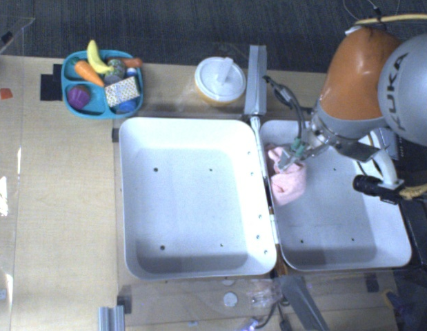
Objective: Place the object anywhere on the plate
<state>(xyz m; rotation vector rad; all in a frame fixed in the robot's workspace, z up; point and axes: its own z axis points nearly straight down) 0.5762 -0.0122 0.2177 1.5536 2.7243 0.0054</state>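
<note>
I see a blue tray [99,109] of toy food at the far left on the bench, and a white lidded cup [220,80] behind the bins. Left bin [192,254]: nothing in it that I can make out. Right bin [351,254]: pink cloth [288,181] against its left wall, near the divider. Gripper [296,154] sits right over the cloth's top edge, touching or nearly so. Can't tell its state from here; grip on cloth unconfirmed.
</note>
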